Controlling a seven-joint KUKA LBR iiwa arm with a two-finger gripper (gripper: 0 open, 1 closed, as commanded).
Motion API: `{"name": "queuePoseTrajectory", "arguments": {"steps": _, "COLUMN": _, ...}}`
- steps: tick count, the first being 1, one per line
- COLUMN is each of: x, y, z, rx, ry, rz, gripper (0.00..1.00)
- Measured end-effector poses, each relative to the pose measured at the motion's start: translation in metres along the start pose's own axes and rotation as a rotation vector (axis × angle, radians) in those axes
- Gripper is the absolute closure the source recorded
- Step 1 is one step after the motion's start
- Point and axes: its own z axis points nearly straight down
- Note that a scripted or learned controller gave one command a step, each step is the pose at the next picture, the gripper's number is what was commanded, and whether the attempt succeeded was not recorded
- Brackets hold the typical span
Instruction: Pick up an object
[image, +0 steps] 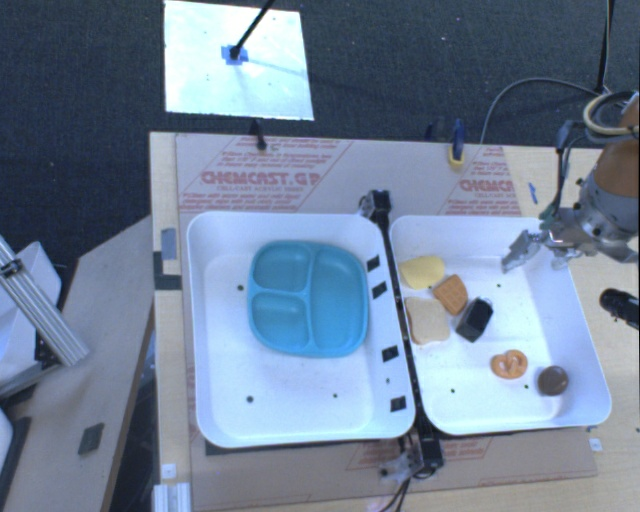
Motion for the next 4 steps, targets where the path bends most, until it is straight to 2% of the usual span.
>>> {"name": "queuePoseTrajectory", "arguments": {"steps": 1, "x": 0.000, "y": 0.001, "z": -0.002, "rx": -0.004, "ry": -0.001, "rz": -0.001, "gripper": 0.00}}
{"name": "queuePoseTrajectory", "arguments": {"steps": 2, "x": 0.000, "y": 0.009, "z": 0.043, "rx": -0.001, "ry": 0.000, "rz": -0.003, "gripper": 0.00}}
{"name": "queuePoseTrajectory", "arguments": {"steps": 3, "x": 0.002, "y": 0.002, "z": 0.087, "rx": -0.001, "ry": 0.000, "rz": 0.001, "gripper": 0.00}}
{"name": "queuePoseTrajectory", "arguments": {"steps": 4, "x": 0.002, "y": 0.003, "z": 0.108, "rx": -0.002, "ry": -0.001, "rz": 0.001, "gripper": 0.00}}
